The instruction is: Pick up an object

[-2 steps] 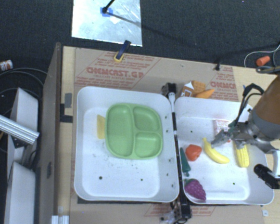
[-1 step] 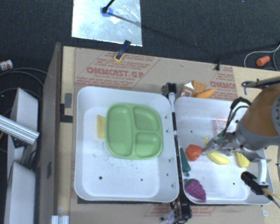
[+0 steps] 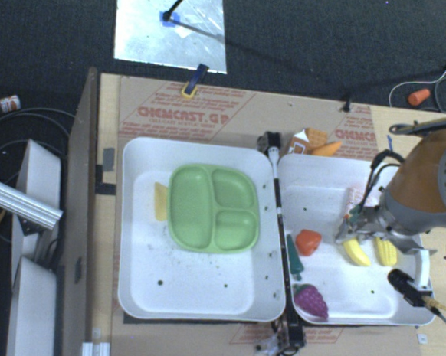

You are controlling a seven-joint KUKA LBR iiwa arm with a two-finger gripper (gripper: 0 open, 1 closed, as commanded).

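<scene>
A dark carpeted floor [image 3: 311, 34] was seen around the table [image 3: 213, 107], which was covered with printed cardboard and bore two white bins. The left bin [image 3: 134, 282] was occupied by a green divided plate [image 3: 211, 208]. The right bin [image 3: 351, 302] held a yellow object [image 3: 357, 253] at three o'clock, a red object [image 3: 308, 241] near its nine o'clock edge and purple grapes [image 3: 312, 300] at seven o'clock. The arm [image 3: 430, 182] was reached in from three o'clock, its end effector [image 3: 355, 228] lowered just above the yellow object; whether it was wide or narrow could not be told.

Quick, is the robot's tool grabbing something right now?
Tool: cannot be told; it sits low in the right bin, next to the yellow toys.
</scene>
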